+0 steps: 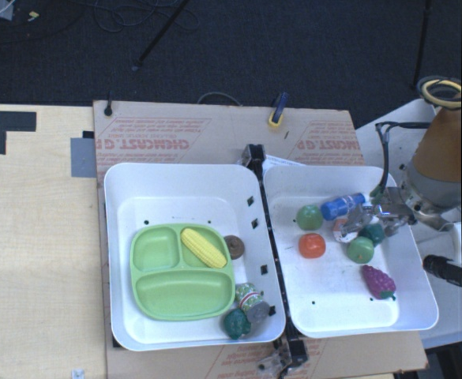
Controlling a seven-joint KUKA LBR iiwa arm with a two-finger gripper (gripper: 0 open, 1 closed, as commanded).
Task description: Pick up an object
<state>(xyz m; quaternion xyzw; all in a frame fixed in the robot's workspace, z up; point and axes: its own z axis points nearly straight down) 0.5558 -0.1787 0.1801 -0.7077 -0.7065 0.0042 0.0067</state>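
Lengthwise, blue bottle (342, 206) left-to-right

The hand (370, 221) hangs low in the right bin (420, 310) among fruit, just beside a blue bottle (342, 206).

I see a green ball (361, 249) lying in the right bin (325, 322), near its right wall. A dark teal object (373, 232) touches its upper edge.

Glossy white plastic bins (191, 176), matt green plastic tray (175, 298), brown cardboard (175, 136)
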